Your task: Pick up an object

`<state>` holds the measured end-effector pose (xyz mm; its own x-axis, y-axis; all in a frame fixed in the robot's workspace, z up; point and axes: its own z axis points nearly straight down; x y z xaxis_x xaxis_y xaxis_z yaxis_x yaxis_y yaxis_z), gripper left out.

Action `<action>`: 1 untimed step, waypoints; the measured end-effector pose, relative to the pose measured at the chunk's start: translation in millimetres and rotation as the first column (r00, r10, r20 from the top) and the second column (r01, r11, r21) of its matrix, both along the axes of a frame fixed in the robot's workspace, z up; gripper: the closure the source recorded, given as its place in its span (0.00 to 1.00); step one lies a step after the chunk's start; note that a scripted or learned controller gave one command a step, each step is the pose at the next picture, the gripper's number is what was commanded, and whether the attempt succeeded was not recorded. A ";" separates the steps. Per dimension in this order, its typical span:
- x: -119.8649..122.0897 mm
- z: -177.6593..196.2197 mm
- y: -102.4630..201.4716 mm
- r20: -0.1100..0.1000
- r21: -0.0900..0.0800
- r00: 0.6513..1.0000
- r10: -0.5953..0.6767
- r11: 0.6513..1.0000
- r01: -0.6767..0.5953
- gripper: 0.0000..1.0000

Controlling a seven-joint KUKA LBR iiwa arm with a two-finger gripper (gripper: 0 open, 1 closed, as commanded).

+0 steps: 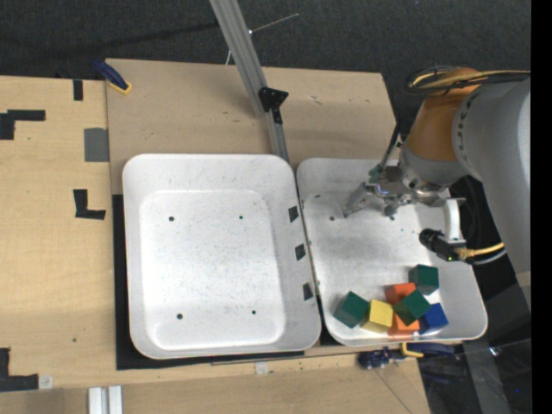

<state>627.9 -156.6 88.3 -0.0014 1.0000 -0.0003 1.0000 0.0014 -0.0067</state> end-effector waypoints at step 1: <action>1.8 13.2 0.9 0.005 0.001 1.000 0.001 1.000 -0.001 1.00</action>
<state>629.6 -155.8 101.5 -0.0028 1.0000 0.0004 1.0000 0.0028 -0.0020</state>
